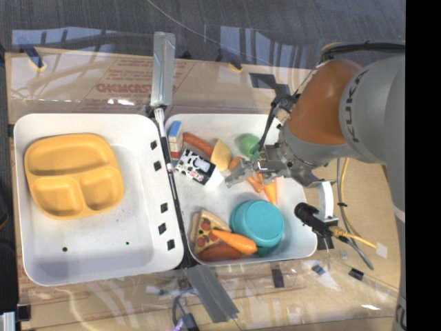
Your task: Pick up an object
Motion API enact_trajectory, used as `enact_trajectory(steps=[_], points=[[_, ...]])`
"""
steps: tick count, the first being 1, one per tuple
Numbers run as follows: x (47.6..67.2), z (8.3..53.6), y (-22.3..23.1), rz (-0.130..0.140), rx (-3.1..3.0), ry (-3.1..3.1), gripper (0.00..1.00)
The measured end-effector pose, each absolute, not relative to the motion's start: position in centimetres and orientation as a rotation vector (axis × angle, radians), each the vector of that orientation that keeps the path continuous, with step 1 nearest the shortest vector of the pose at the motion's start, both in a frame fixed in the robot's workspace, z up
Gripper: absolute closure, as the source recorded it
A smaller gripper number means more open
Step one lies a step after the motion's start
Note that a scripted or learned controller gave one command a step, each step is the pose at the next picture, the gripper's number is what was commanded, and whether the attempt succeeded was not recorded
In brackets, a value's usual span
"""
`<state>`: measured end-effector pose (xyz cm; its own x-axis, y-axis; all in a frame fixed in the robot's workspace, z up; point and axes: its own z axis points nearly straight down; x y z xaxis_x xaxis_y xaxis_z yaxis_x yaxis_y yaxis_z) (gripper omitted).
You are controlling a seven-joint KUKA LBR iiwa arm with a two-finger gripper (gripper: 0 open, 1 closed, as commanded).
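The divided plate (74,172) lies in the left bin (41,267); right of it, the bowl (258,226), pizza slice (205,230) and carrot (233,240) share the right bin (303,250).

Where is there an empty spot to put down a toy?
The left bin has bare white floor below and right of the yellow divided plate. The right bin is crowded: a teal bowl, a pizza slice, a carrot and other toys, with the pincer low among them. There, one small bare patch lies left of the bowl.
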<state>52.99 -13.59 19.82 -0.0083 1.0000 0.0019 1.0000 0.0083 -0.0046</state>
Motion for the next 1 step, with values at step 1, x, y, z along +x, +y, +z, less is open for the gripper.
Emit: enact_trajectory(steps=[1], points=[[56.06, 10.47, -18.41, -0.008, -2.159, -2.300, 0.00]])
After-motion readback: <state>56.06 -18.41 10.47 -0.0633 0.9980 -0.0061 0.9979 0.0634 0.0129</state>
